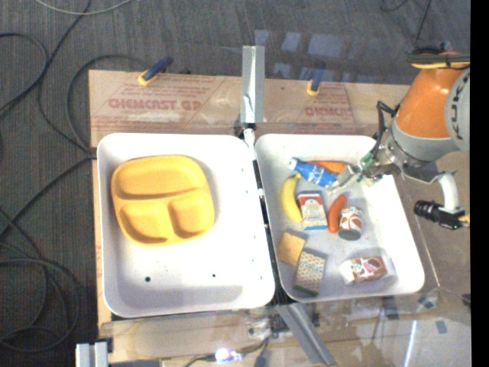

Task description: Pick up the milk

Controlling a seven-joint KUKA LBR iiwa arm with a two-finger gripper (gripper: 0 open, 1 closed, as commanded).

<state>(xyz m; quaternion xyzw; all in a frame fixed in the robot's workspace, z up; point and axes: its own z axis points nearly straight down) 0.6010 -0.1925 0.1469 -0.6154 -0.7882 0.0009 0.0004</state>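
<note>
Fingers (357, 173) of the arm are seen over the upper part of the right bin (409, 239), at the end of the grey wrist below the orange band (432, 105); whether they are apart or together cannot be told, since they blur into the clutter beneath them. They are placed just beside the right end of a blue bottle (315, 173), which lies tilted near the far wall with an orange item (333, 165) touching it behind.

The milk carton (367, 268), white with red and brown print, is found lying on its side in the near right corner of the same bin. It is well apart from the fingers, nearer the camera, and nothing is seen gripping it.

Between the two, a red-and-white can (351, 222), a red-orange stick (336, 212) and a small red-and-white box (312, 209) are grouped in the middle. A banana (289, 197) is laid left of the box. A tan cracker (291, 247) and a patterned packet (309, 271) are set near the front left.

The left bin (229, 274) is occupied by a yellow divided tray (163, 197). Both bins are carried by the table (114, 102).
</note>
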